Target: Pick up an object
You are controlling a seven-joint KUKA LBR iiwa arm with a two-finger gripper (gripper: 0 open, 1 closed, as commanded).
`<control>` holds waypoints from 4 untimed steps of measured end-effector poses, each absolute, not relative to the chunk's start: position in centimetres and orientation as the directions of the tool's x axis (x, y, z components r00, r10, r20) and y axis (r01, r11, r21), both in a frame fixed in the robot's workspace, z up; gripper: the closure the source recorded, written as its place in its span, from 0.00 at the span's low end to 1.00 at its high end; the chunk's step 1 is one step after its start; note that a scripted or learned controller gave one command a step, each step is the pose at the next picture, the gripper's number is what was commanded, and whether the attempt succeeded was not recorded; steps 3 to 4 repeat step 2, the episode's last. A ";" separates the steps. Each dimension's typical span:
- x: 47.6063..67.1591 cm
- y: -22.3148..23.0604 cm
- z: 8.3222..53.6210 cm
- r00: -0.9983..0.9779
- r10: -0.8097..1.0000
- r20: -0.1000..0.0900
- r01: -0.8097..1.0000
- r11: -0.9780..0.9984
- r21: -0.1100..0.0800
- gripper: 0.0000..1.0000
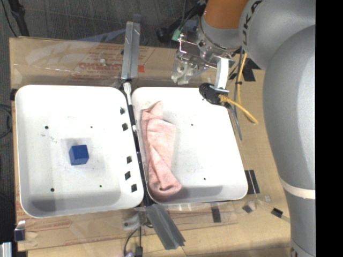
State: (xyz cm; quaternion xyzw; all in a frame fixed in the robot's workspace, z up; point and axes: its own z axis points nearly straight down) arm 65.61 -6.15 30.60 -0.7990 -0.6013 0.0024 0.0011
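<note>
Claw [183, 73] seen poised over the far rim of the right bin [225, 143], just outside it, pale translucent fingers pointing down. Nothing is seen between the fingers; how far they are spread cannot be told from this angle. Pink cloth [159, 149] is laid below and slightly left of the claw, stretched along the right bin's left wall, well apart from the fingers. Blue cube [79, 154] is found far to the claw's lower left, in the left bin [32, 122], alone on the floor. Both bins are carried on the bench [64, 58].
</note>
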 end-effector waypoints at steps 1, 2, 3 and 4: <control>65.3 -5.9 29.8 0.278 0.960 -0.003 0.960 -0.279 -0.005 1.00; 65.6 -6.8 28.1 0.349 0.937 -0.003 0.937 -0.349 -0.007 1.00; 65.6 -6.8 28.1 0.349 0.937 -0.003 0.937 -0.349 -0.007 1.00; 65.6 -6.8 28.1 0.349 0.937 -0.003 0.937 -0.349 -0.007 1.00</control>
